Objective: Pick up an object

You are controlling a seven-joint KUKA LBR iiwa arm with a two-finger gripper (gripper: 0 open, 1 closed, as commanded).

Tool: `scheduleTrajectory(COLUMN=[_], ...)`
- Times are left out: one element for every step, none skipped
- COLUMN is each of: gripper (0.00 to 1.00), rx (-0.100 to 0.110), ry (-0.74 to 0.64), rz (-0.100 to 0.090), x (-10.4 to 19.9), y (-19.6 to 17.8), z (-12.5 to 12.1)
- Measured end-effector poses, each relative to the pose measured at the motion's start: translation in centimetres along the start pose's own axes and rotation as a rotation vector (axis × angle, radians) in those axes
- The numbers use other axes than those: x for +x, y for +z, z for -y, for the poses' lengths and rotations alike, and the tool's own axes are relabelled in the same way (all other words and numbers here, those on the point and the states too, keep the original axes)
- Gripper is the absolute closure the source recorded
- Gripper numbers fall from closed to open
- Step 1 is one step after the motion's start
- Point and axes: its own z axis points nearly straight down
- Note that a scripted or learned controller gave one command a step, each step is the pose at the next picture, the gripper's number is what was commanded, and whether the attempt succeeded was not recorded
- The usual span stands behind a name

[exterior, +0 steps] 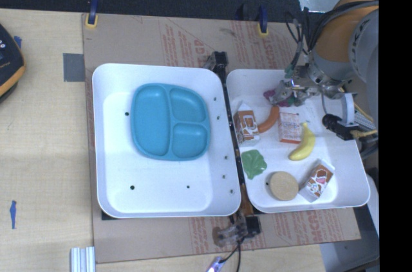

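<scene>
My gripper hangs low over the far part of the right bin, right next to a small purple object. I cannot tell whether it touches that object. Lying in the same bin are an orange sausage-shaped piece, a brown and white carton, a red and white packet, a yellow banana, a green leafy piece, a round tan cookie and a small carton.
The left bin holds a blue divided plate. Both bins rest on a cardboard sheet clamped to the bench. A dark part of the arm reaches over the right bin's right side.
</scene>
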Motion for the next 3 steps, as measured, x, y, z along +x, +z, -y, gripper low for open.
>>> scheduleTrajectory(gripper=[1.0,0.0,0.0], rx=[-0.01,-0.008,-0.004], ry=[0.001,0.002,0.003], rz=[0.001,0.001,0.003], x=[9.0,8.9,6.3], y=[-9.0,-9.0,1.2], z=[2.4,2.5,-0.1])
